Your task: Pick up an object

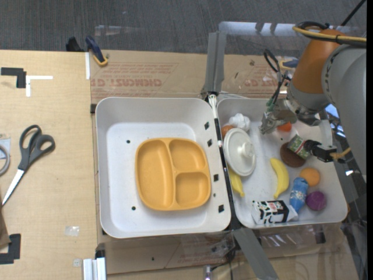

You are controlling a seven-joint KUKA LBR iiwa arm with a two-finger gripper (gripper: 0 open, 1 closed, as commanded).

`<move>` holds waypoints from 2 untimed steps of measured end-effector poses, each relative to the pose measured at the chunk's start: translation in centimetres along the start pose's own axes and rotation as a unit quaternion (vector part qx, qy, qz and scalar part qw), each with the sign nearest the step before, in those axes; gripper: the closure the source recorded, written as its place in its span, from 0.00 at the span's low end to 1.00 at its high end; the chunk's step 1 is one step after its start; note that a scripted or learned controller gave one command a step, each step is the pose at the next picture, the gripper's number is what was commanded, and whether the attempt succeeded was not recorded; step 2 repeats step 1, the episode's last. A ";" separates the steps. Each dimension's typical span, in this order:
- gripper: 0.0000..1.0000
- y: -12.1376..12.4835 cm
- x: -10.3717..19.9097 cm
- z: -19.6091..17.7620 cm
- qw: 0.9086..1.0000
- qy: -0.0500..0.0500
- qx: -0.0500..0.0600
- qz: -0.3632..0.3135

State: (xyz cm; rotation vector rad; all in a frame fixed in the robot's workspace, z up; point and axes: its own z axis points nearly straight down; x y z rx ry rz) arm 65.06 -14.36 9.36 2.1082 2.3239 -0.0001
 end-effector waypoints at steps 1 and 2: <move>1.00 -6.4 -1.3 0.1 0.983 0.001 0.001 -0.186; 1.00 -6.4 -1.3 0.1 0.983 0.001 0.001 -0.186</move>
